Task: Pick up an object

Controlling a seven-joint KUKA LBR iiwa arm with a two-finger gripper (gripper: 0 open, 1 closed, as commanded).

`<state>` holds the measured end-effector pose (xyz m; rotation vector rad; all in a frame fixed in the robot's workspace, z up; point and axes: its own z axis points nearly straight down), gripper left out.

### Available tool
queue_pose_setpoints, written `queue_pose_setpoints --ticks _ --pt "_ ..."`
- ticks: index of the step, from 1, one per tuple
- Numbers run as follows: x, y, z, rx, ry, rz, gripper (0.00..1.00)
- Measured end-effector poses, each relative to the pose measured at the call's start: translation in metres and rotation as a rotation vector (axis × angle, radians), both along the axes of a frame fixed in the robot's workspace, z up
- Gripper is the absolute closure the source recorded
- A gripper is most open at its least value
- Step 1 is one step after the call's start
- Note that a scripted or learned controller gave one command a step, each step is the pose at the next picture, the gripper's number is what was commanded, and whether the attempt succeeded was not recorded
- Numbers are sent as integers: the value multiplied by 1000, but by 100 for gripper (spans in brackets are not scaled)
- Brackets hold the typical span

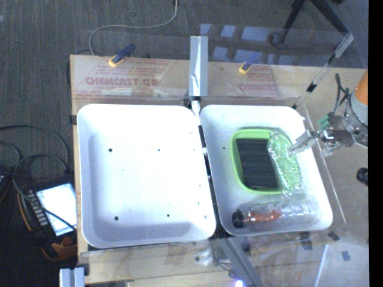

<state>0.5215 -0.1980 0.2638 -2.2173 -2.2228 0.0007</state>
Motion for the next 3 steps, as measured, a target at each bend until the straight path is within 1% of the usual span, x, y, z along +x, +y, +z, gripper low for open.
queue_pose_setpoints --ticks 1,2,3 --pt "24 88 -145 0 -1 26 0" --pt "47 88 -169 -4 -19 33 0" --pt "49 103 -160 17 -14 50 100"
